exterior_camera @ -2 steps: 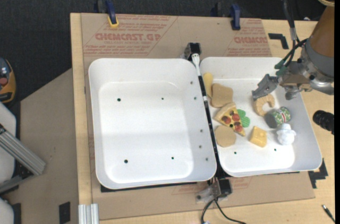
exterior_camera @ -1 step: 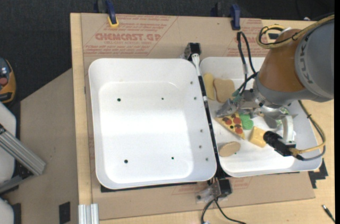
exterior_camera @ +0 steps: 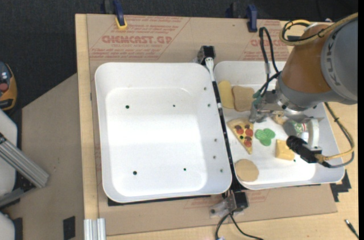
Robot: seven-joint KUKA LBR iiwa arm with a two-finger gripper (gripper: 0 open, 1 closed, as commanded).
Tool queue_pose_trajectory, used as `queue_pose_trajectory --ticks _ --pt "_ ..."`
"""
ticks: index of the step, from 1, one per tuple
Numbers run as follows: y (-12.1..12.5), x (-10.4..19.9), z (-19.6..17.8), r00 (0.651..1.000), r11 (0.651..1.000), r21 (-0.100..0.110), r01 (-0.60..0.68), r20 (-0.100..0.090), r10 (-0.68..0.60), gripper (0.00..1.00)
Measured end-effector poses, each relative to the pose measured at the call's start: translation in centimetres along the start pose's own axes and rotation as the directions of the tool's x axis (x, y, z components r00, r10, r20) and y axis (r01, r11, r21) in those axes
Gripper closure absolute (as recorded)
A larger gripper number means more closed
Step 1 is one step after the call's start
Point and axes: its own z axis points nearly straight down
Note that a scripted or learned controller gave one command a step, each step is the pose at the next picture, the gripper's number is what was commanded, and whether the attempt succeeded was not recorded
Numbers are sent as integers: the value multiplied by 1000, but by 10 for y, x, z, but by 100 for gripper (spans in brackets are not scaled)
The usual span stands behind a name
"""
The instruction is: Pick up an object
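From my station, the gripper hangs low over the right bin, in the half nearest the divider with the left bin. The arm slants in over the bin's far right side. Whether the gripper is open or closed I cannot tell from this angle; the wrist body covers too much of it, and I see nothing held in it. Every candidate sits in the right bin. The nearest two bracket the gripper: a tan bread slice just up-view and slightly left of it, and a pizza slice just down-view and slightly left. A green piece lies almost straight below the gripper in the view, touching or nearly touching the pizza slice's right edge. I would take the pizza slice as the likeliest target. Its long axis runs from a broad end at upper left to a point at lower right, so a grasp would need to close across its narrow width, roughly left to right in the view. Further off are a cheese wedge near the arm's cable side, a round biscuit by the near rim, and a yellow piece against the divider. My worry is the crowding, since a short drop toward the pizza slice could catch the green piece as well.
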Motion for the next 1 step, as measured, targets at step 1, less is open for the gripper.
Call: queue_pose_trajectory --ticks 1 --pt "-1 0 1 1000 1000 2 0 0 0 0"
